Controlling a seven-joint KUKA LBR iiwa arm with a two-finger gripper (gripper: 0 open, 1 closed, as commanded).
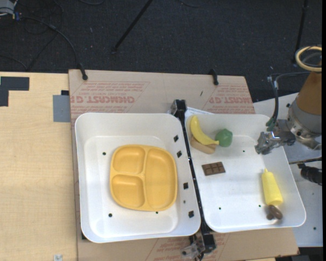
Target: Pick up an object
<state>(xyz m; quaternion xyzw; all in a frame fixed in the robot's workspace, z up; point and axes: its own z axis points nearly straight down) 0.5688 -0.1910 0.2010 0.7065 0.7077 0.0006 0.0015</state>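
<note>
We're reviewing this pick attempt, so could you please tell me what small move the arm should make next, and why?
Probably lower the gripper and shift it slightly toward the yellow cylinder, the nearest object in the right bin. The gripper sits at the bin's right edge, with nothing between its jaws.

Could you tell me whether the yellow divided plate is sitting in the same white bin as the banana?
No, the yellow divided plastic plate lies in the left white bin, while the yellow banana lies in the right white bin.

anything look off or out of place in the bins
Nothing stands out. The yellow tray lies flat in the left bin; the banana, green ball, brown block and yellow tool lie loose in the right bin.
</note>
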